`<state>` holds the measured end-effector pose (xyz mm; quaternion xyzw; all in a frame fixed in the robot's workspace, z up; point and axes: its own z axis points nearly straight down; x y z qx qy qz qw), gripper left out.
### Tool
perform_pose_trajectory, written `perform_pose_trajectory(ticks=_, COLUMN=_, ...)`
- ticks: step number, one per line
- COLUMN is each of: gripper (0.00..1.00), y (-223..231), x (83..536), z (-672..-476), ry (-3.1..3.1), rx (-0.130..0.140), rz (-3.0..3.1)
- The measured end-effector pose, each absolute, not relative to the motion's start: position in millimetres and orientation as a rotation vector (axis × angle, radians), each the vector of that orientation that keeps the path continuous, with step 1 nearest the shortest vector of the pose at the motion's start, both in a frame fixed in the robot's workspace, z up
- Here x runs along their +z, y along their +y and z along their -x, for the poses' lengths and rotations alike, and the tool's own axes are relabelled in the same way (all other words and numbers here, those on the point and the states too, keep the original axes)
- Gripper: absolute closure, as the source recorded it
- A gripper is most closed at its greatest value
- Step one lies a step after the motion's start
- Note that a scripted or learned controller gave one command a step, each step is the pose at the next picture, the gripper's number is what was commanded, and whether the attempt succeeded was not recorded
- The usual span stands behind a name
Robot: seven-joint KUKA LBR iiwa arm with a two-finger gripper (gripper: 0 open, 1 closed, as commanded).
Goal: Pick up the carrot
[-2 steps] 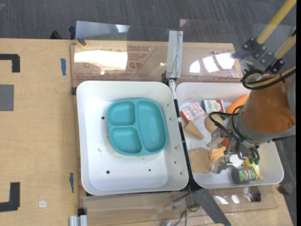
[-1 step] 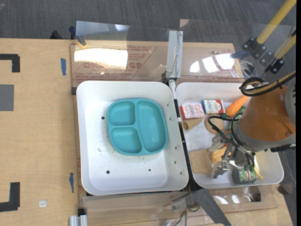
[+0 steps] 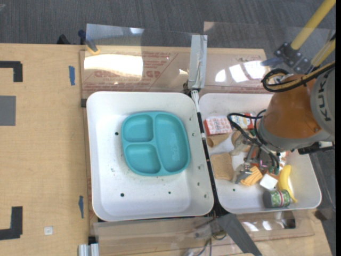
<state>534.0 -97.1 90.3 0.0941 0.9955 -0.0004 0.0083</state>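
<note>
Gripper (image 3: 248,167) sits low in the right bin (image 3: 309,196) just beside an orange item, probably the carrot (image 3: 251,176); finger state cannot be determined, lift outstanding.

Divided plate (image 3: 156,143) in left bin (image 3: 101,143); banana (image 3: 286,181), can (image 3: 278,198) in right bin (image 3: 311,196)

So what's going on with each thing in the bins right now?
Plate: flat in the left bin, nothing on it.
Tool: down in the right bin, over the carrot.
Carrot: lying under the tool, not lifted.
Banana: lying by the can.
Can: on its side.
</note>
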Motion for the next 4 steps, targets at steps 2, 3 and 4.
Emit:
perform_pose_trajectory(ticks=2, gripper=0.00, y=-96, x=90, z=-506.6, ry=3.105, rx=-0.004, rz=-0.358)
perform_pose_trajectory(ticks=3, gripper=0.00, y=-92, x=90, z=-485.4, ry=3.073, rx=0.001, rz=-0.555)
perform_pose_trajectory(ticks=4, gripper=1.00, y=-95, x=103, z=-488.7, ry=3.060, rx=-0.003, rz=-0.555)
